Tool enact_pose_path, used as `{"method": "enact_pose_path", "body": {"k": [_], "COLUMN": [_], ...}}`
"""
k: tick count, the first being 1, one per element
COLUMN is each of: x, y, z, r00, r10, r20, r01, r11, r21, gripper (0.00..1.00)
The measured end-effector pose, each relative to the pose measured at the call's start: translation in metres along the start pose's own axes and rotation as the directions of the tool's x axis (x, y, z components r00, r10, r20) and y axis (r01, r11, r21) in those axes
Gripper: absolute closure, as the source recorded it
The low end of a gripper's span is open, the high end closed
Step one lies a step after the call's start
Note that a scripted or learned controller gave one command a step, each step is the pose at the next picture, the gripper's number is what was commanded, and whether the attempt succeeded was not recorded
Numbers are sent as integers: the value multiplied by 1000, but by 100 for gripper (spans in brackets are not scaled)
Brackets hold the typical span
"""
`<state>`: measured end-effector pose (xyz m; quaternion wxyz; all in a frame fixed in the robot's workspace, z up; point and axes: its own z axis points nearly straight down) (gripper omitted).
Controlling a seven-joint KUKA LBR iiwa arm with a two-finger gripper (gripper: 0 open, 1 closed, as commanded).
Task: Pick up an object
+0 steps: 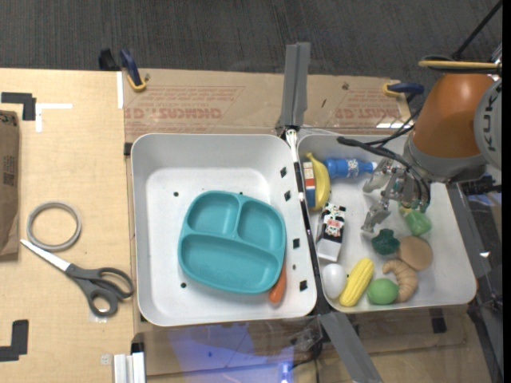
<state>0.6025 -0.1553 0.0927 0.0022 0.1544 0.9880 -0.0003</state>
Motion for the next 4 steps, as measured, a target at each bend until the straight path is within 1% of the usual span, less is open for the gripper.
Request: {"method": "enact_pose_path", "body": {"k": [1,2,3,4], "x": [73,75,51,65], "y": [40,39,46,13], "z": [1,1,0,0], "r00": [994,989,990,991], "r10": [107,146,138,137], "r20": [-4,-4,-2,-3], "r01": [-107,-146,-138,-137], "r11": [994,989,990,991], "r21": [0,1,0,1], "gripper": [0,0,0,0]}}
